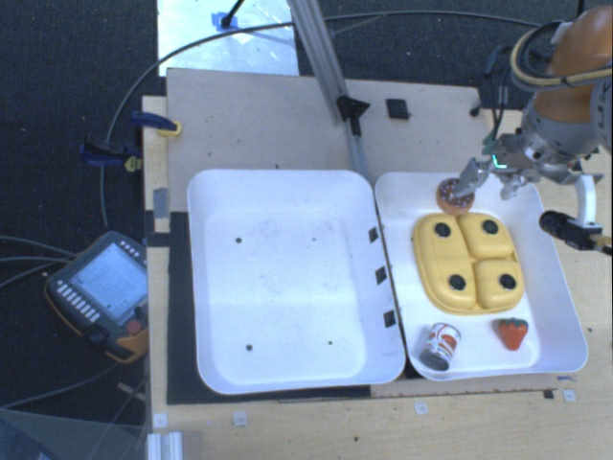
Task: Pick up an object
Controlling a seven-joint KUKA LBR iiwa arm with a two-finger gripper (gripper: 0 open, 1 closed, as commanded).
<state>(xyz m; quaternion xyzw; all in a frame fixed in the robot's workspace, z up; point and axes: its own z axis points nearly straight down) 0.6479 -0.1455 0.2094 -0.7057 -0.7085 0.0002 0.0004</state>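
Note:
In the right bin lie a yellow four-lobed tray-like toy, a small brown doughnut, a toppled can and a red strawberry. My gripper hangs over the bin's far edge, just right of the doughnut. Its fingers are spread open. The left finger reaches the doughnut's upper right side, and the right finger stands apart over bare bin floor. Nothing sits between the fingers.
The left bin adjoins the right one along a hinged middle edge. A slanted metal pole and a black clip rise behind the bins. A teach pendant lies off the bench at left.

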